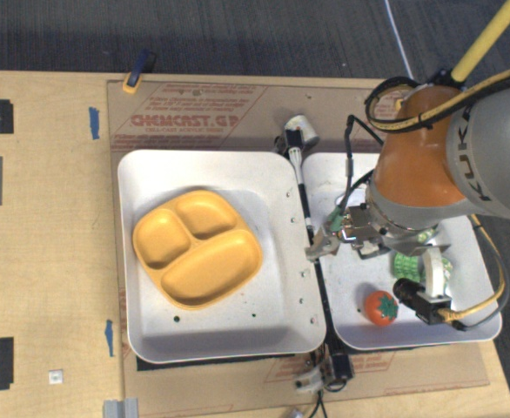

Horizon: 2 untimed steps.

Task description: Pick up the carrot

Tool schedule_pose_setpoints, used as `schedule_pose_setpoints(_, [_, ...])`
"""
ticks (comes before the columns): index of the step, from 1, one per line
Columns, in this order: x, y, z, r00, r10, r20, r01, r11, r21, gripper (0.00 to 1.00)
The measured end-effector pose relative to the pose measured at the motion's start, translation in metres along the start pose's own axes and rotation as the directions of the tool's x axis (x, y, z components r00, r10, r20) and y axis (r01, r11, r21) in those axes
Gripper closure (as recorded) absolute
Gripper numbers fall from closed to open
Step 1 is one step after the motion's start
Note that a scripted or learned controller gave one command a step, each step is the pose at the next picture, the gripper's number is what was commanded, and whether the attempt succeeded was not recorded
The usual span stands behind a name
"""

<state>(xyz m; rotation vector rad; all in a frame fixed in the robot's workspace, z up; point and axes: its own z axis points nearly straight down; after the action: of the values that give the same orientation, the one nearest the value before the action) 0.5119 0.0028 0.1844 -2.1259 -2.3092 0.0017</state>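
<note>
A robotics lab: taped cardboard bench [46, 233], two white bins [142, 181], cabled arm [464, 146] right of them.

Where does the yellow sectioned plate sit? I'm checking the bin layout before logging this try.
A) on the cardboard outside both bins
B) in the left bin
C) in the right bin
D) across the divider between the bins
B: the yellow sectioned plate lies wholly on the floor of the left bin, while the arm works over the right bin, where the orange carrot rests.

Yellow tray [197, 247], white bins [142, 181], orange-red tomato [379, 307].
</note>
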Motion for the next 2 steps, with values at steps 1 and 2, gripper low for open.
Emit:
schedule_pose_setpoints(1, [-0.042, 0.045, -0.170, 0.993, -0.120, 0.003, 0.120, 0.993, -0.005, 0.00])
schedule_pose_setpoints(2, [0.028, -0.002, -0.026, 1.000, 0.015, 0.001, -0.015, 1.000, -0.001, 0.00])
